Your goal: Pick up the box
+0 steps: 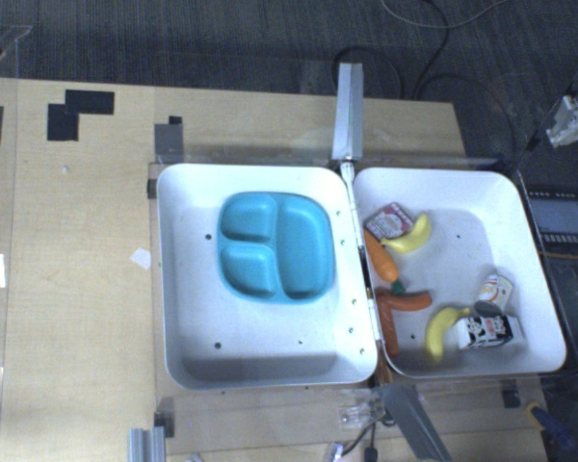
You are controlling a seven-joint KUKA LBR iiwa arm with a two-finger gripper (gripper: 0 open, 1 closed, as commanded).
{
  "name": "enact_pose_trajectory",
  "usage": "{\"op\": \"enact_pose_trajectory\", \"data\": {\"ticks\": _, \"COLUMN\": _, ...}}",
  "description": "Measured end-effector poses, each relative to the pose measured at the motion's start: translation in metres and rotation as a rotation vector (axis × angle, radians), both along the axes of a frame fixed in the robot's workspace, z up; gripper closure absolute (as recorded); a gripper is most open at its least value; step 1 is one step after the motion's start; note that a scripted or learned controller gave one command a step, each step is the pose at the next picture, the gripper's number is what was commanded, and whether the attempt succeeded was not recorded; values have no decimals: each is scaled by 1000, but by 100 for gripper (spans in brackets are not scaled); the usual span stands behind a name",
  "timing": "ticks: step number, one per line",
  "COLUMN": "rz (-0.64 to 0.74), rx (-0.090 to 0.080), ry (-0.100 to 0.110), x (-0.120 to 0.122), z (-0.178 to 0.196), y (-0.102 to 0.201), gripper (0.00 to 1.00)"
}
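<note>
Resting untouched in the right bin [520, 200], the box [389, 221] lies beside a banana [411, 235] — gripper [570, 123] well apart at the edge, finger state indiscernible; pick not started.

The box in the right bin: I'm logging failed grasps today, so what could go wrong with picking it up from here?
1. The box touches a banana, so the jaws may catch or shove the banana.
2. It lies close to the bin's lower right wall, leaving little room on that side.
3. A second small carton sits just above it and could be taken by mistake.
</note>
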State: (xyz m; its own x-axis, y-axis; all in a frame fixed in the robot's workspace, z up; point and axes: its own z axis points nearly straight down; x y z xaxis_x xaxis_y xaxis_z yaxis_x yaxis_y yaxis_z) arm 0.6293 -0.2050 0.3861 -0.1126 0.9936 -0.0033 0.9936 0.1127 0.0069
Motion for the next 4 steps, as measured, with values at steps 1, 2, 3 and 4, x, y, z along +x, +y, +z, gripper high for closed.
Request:
{"op": "enact_pose_trajectory", "data": {"ticks": 1, "rz": 54, "rx": 0, "ry": -1, "x": 41, "z": 9, "y": 2, "gripper": 100}}
{"op": "enact_pose_trajectory", "data": {"ticks": 2, "rz": 80, "rx": -1, "ry": -1, "x": 41, "z": 36, "y": 2, "gripper": 100}}
{"op": "enact_pose_trajectory", "data": {"ticks": 3, "rz": 371, "rx": -3, "ry": -1, "x": 41, "z": 3, "y": 1, "gripper": 100}}
{"op": "enact_pose_trajectory", "data": {"ticks": 4, "rz": 462, "rx": -4, "ry": -2, "x": 38, "z": 34, "y": 2, "gripper": 100}}
